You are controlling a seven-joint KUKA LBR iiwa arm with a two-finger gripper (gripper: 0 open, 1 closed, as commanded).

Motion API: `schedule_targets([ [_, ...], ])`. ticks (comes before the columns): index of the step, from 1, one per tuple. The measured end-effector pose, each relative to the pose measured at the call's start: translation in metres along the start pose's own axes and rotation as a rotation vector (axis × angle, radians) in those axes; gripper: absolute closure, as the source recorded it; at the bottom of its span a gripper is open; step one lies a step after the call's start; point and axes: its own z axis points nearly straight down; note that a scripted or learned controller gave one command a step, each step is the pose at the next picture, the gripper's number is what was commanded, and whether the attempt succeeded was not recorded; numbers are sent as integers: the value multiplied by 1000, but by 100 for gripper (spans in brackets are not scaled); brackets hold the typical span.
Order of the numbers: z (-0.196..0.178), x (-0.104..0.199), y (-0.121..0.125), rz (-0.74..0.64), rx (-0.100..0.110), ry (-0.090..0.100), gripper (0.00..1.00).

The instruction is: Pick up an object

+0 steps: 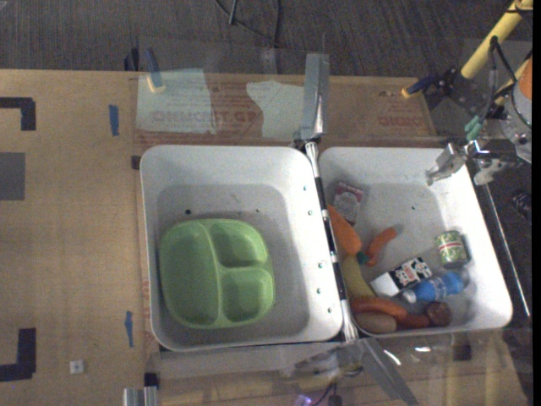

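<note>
1. Nearest the camera, along the right bin's [494,299] front wall, lie a blue bottle [433,288], a black-and-white carton [412,271], a green can [452,248], carrots [380,242] and a banana [355,277], heaped there so that any one could serve as the pick.
2. The left bin [161,172] holds a green divided tray [216,271], lying flat.
3. The gripper [461,161] hangs over the right bin's far corner, well apart from the heap, with nothing between the jaws; how far open they are I cannot tell.

Green tray [216,271], white bins [228,161], black-and-white spotted carton [412,271].
</note>
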Motion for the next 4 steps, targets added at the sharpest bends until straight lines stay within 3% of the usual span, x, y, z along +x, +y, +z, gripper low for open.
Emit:
schedule_targets([
  [1, 159, -18, -42, 41, -1, 8, 0],
  [2, 169, -35, 4, 129, -35, 23, 0],
  [3, -49, -47, 42, 136, -3, -2, 0],
  [4, 176, 7, -21, 44, 1, 1, 0],
])
